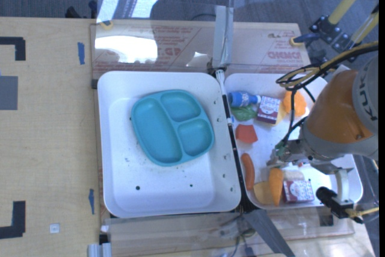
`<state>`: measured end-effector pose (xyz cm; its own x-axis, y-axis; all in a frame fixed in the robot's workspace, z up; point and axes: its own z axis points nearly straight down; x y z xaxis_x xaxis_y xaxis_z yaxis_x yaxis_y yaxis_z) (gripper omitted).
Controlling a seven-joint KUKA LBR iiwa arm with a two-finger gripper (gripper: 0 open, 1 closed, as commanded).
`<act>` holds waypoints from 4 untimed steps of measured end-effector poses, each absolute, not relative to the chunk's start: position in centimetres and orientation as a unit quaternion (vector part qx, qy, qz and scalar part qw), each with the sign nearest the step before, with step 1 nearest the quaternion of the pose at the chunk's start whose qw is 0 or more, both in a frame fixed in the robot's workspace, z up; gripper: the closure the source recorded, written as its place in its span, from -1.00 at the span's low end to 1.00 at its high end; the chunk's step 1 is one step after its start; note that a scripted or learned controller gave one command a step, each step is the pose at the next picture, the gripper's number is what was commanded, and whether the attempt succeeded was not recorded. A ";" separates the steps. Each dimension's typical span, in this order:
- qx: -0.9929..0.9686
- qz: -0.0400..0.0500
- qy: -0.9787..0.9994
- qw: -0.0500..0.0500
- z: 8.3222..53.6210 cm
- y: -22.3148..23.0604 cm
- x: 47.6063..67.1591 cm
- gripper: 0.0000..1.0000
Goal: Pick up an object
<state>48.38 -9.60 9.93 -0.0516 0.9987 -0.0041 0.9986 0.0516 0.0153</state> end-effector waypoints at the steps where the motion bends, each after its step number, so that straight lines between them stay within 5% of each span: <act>1: 0.710 0.003 0.704 0.000 18.6 1.1 49.1 1.00; 2: 0.717 0.004 0.697 0.003 28.1 -0.6 51.1 1.00; 3: 0.662 0.000 0.749 0.001 18.6 -7.2 48.0 1.00; 4: 0.661 0.000 0.750 0.001 18.7 -7.0 48.0 -1.00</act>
